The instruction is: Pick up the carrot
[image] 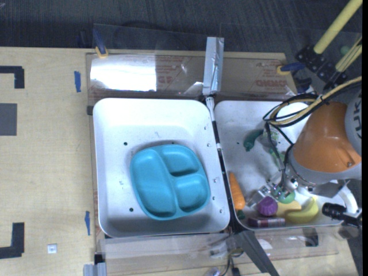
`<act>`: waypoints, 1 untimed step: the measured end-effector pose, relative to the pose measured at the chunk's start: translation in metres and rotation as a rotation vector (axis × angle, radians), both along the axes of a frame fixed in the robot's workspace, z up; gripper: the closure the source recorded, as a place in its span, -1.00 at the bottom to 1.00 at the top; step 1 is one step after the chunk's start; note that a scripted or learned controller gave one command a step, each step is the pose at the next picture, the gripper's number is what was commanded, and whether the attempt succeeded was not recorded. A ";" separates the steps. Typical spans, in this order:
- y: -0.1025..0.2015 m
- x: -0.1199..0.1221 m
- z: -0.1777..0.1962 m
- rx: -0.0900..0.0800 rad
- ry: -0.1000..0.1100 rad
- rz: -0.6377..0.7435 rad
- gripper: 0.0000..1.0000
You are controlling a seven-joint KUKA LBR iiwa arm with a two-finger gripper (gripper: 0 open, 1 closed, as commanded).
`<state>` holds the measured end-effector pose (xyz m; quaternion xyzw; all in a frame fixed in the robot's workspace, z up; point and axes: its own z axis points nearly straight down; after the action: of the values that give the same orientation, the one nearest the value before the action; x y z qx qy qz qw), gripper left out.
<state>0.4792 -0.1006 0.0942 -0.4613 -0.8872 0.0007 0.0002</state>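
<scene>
End effector, its grip state impossible to tell, hangs low in the right bin with the carrot just left of it, ungrasped, so the pickup remains undone.

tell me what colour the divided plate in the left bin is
Light blue plate, in the camera view.

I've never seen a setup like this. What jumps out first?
A bright blue divided plate sits alone in the left bin. In the right bin, the grey arm with its orange band reaches down among small toys, with an orange carrot lying along the bin's left wall.
</scene>
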 end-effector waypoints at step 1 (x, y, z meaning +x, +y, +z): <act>0.058 0.004 0.091 0.000 -0.007 0.335 -1.00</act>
<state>0.4835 -0.0430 0.1853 -0.3068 -0.9518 -0.0011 -0.0030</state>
